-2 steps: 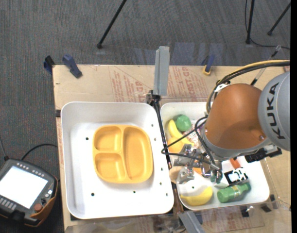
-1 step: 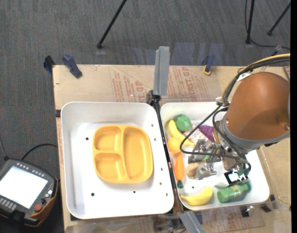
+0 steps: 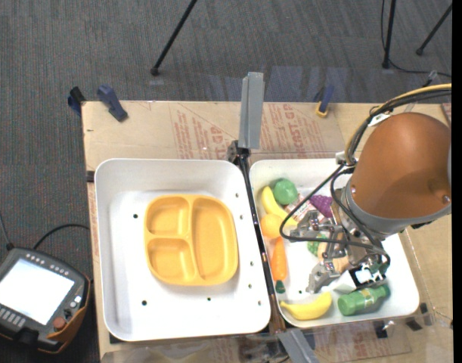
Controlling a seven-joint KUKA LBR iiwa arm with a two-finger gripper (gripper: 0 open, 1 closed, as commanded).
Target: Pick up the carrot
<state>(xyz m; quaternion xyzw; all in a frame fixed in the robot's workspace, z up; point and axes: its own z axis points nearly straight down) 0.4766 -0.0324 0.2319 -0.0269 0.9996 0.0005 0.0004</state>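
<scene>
Lying against the bin's left wall, the carrot is sitting just left of the jaws, whose state cannot be told.

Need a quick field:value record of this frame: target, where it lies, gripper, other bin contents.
target: carrot, orange, lying lengthwise along the left wall of the right bin
target status: not grasped, on the bin floor
gripper: low over the right bin, to the right of the carrot, apart from it
right bin neighbours: banana at the near edge, green bottle, green round item, yellow pieces above the carrot
left bin: holds a yellow divided tray
</scene>
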